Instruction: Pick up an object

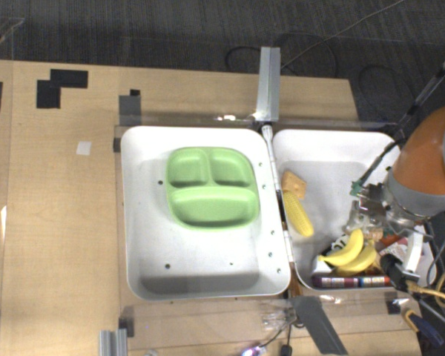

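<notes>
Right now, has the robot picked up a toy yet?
Not yet. Done: the arm has reached into the right bin, with its tool just above the banana. In hand: nothing I can see. Left: grab something, maybe the banana or corn, and lift it. The green plate sits in the left bin.

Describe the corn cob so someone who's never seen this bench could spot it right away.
Look at the right-hand bin of the two white ones. Along its left wall, beside the divider, lies the corn cob, just below a tan, bread-like piece. It is straight and bumpy yellow, unlike the smooth curved bananas nearer the gripper.
</notes>
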